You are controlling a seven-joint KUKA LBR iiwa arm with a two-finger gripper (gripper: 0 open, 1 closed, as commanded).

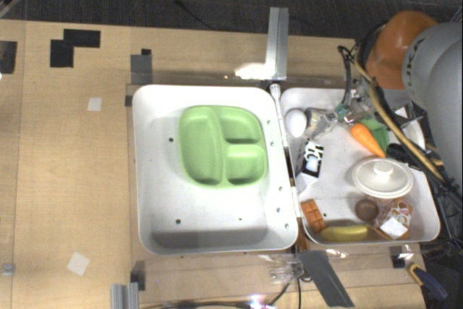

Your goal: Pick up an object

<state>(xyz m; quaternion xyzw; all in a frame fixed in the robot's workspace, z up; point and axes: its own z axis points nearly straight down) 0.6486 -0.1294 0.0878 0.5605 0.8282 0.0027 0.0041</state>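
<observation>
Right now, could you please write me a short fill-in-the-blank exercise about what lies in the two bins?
1. The divided plate in the left bin is coloured ____.
2. The carrot lies in the ____ bin.
3. Near the front edge of the right bin, beside the brown block, lies a yellow ____.
4. The white bowl is covered by a ____.

Missing words: green; right; banana; lid
</observation>
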